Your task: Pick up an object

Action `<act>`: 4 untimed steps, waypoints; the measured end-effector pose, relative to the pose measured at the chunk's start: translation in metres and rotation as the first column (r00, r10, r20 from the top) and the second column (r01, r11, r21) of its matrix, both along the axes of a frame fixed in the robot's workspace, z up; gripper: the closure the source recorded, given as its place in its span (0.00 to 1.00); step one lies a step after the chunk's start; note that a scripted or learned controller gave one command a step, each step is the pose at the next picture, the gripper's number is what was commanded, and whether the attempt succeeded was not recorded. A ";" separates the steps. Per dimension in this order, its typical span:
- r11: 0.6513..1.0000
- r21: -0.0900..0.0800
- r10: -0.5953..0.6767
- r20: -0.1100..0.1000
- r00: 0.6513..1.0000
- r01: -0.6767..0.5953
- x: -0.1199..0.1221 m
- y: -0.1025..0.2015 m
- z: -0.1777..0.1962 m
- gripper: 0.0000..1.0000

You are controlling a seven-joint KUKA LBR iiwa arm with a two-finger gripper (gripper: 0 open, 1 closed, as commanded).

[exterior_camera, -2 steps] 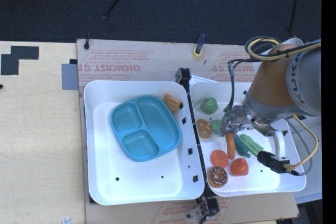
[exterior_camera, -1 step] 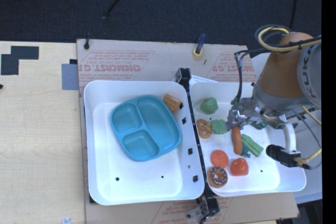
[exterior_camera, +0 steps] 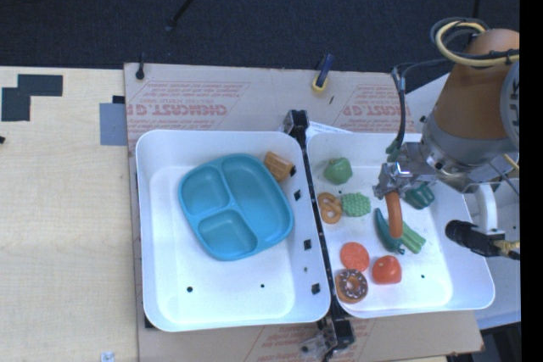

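Observation:
My gripper (exterior_camera: 394, 185) hangs over the middle of the right bin (exterior_camera: 462, 288), below the grey arm with its orange band. Just under it lies an orange carrot-like stick (exterior_camera: 394, 216), whose upper end meets the gripper's tip; whether it is gripped is hidden. A dark green pod (exterior_camera: 392, 235) lies beside the stick. A teal piece (exterior_camera: 419, 197) sits just right of the gripper. Further left are a bumpy green piece (exterior_camera: 356, 204), a pretzel (exterior_camera: 329, 208) and a round green fruit (exterior_camera: 338, 170).
Near the right bin's front lie a red tomato (exterior_camera: 355, 255), a red strawberry (exterior_camera: 387, 269) and a donut (exterior_camera: 350, 286). The left bin (exterior_camera: 161, 284) holds a blue divided plate (exterior_camera: 233, 206) and a brown block (exterior_camera: 278, 165). A black divider (exterior_camera: 310, 208) separates the bins.

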State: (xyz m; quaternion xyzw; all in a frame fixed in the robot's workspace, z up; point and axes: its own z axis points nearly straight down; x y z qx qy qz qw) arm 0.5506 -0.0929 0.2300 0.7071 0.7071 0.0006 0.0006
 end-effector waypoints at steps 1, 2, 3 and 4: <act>1.000 0.003 0.004 -0.005 1.000 -0.004 -0.007 0.047 0.002 1.00; 1.000 0.001 0.002 -0.005 1.000 -0.002 -0.001 0.068 0.006 1.00; 1.000 0.000 -0.001 -0.007 1.000 0.001 -0.004 0.068 -0.012 1.00; 1.000 0.000 -0.004 -0.003 1.000 0.004 -0.008 0.065 0.004 1.00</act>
